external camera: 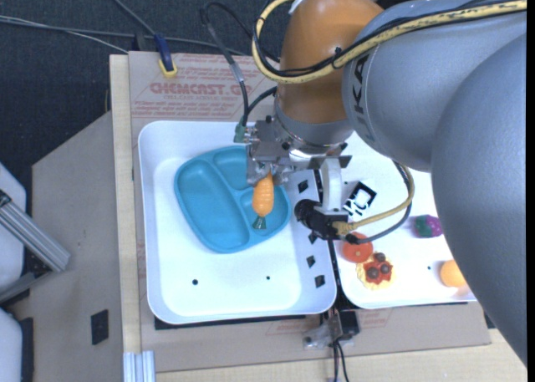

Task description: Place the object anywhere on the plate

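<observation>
The grey arm (435, 79) reaches in over the table (134, 205), above two white bins: the left bin (159, 230) holds a blue divided plate (209, 196), the right bin (418, 288) small toy foods. Over the plate's right compartment the claw (262, 173) pinches an orange carrot (263, 197) hanging tip down, though whether that tip touches the plate cannot be told.

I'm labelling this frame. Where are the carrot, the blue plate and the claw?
carrot (263, 197): camera view, middle of its orange body.
blue plate (203, 196): camera view, bare floor of its left compartment.
claw (266, 173): camera view, between its fingertips.
</observation>
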You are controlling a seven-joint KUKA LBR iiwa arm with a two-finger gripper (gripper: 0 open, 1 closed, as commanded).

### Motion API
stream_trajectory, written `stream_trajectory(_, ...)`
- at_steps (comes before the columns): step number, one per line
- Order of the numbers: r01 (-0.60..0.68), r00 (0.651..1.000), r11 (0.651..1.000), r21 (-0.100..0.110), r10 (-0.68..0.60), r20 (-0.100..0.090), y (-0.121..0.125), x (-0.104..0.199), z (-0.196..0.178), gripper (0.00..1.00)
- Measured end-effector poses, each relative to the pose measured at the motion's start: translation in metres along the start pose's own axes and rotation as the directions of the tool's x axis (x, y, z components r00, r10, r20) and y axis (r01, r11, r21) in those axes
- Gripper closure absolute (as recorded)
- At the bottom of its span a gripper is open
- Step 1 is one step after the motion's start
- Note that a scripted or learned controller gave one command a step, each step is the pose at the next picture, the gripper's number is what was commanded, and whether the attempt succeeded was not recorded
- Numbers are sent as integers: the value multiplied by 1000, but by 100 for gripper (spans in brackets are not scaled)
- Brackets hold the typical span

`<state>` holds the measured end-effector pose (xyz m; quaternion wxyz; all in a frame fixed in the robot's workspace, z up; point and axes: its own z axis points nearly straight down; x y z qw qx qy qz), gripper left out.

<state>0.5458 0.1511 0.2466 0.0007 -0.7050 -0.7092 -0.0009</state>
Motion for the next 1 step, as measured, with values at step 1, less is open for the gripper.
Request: stream_trajectory(1,-4,1000,1000,0,4,2,0,-3,-1,0)
